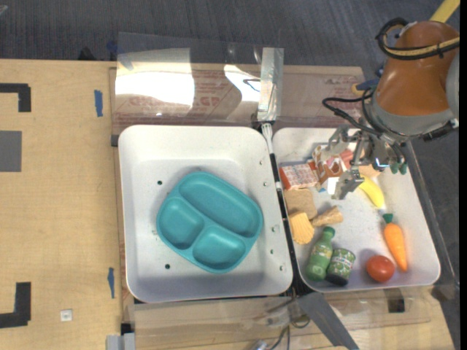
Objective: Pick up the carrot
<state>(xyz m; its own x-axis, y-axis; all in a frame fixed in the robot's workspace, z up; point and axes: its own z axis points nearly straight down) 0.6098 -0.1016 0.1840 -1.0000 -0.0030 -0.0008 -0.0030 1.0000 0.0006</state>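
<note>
Carrot (pixel 395 244): lies at the lower right of the right bin (pixel 425 268), beside a tomato (pixel 379 267). End effector (pixel 355 172): poised over the bin's upper part, above and left of the carrot; grip state indeterminate.

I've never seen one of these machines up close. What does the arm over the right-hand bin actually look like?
The arm ends in a bulky, rounded orange section with grey casing beside it. Black cables loop over its top and trail down its side. Below hangs the tool, a cluster of pale metal parts with small teal bits on one side. It is too cluttered to make out its fingers clearly.
</note>
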